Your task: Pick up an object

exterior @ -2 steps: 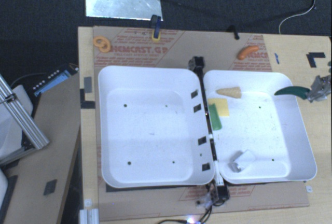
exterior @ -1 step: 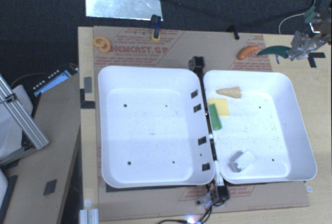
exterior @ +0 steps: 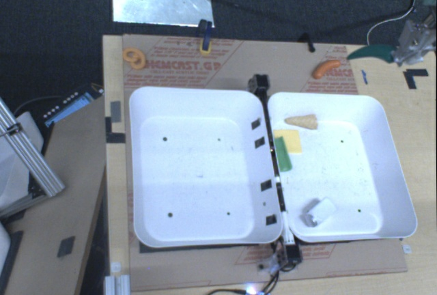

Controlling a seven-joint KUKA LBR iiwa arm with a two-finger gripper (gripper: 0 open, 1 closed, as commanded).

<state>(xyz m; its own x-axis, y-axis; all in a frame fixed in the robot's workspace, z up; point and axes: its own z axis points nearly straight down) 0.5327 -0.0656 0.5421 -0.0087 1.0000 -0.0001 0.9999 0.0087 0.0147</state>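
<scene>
- Objects for picking lie in the right bin (exterior: 392, 150), four in all; the left bin (exterior: 147, 150) sits just beside it, the two touching along a centre seam.
- A tan wedge-shaped piece (exterior: 302, 121) rests near the right bin's far edge.
- A yellow square (exterior: 289, 141) lies close to the seam, with a green strip (exterior: 282, 154) touching its near-left side — the strip runs parallel to the seam.
- A small white-and-grey block (exterior: 318, 211) sits toward the bin's near edge, apart from the others.
- The gripper (exterior: 415, 41) shows at the upper right, off the desk (exterior: 205, 54) and well apart from both bins (whether it is spread or pressed together cannot be told).
- On the desk beyond the bins lie an orange sausage-shaped item (exterior: 326, 69) and a tan ring (exterior: 134, 58).
</scene>
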